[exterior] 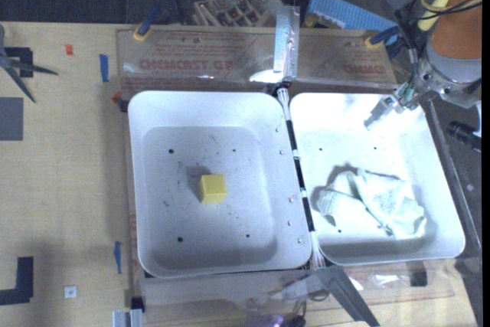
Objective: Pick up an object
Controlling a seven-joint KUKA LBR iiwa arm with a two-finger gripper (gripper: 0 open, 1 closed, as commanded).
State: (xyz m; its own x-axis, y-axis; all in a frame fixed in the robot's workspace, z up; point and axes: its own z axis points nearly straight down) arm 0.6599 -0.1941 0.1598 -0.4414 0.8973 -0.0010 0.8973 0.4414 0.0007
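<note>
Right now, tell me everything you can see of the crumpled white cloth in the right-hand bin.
The crumpled white cloth is a soft, rumpled piece of fabric, white with a faint greenish-grey mottling. It lies bunched in uneven folds, flat on the floor of the shallow white right-hand bin, in the half nearer the camera. One rounded lobe pokes toward the divider between the bins; the rest spreads toward the bin's right wall. Nothing but the bin floor touches it; the tool is above the far part of the bin, apart from it.

Materials as we see them

We list two smooth, glossy white plastic bins (145, 119), a matt yellow block (213, 188), a soft crumpled white cloth (380, 201), and a pale matt wooden bench (61, 180).
</note>
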